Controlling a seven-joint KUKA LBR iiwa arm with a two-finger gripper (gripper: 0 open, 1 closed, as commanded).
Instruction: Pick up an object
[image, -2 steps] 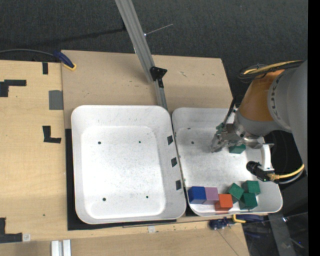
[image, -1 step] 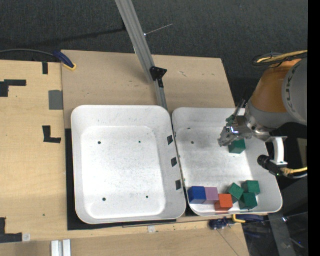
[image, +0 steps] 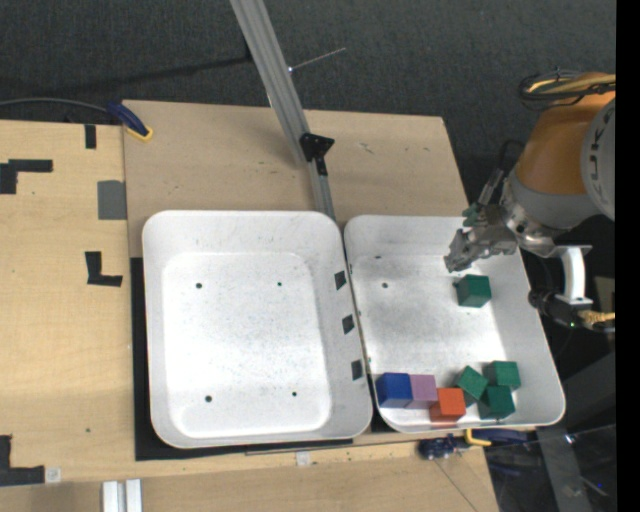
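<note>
Camera view. The gripper (image: 462, 258) hangs over the far part of the right bin (image: 400, 300), just beyond a lone green block (image: 474, 291) that rests on the bin floor. The fingertips point down towards the floor beside the block's far-left corner. Nothing is seen between them, and whether they stand apart or together cannot be told at this slant and size.

The green block sits alone in the bin's far right area, well apart from the cluster along the near wall: a blue block (image: 394, 388), a pale purple block (image: 424, 388), an orange block (image: 450, 402) and three further green blocks (image: 490, 388), these packed close and touching in places. The left bin (image: 160, 240) lies alongside.

Handling, as a judgement: the lone block looks like a small rigid cube, probably light, with flat faces and no fragile parts. The faces may be smooth, so a shallow pinch could slip. The sound hold is across two opposite flat sides, fingers low on the faces, not on corners.

Orientation: the block appears roughly cubic, so no long axis can be made out. It sits flat, turned slightly off square to the bin walls, and the jaws would need to be turned to match that skew.
</note>
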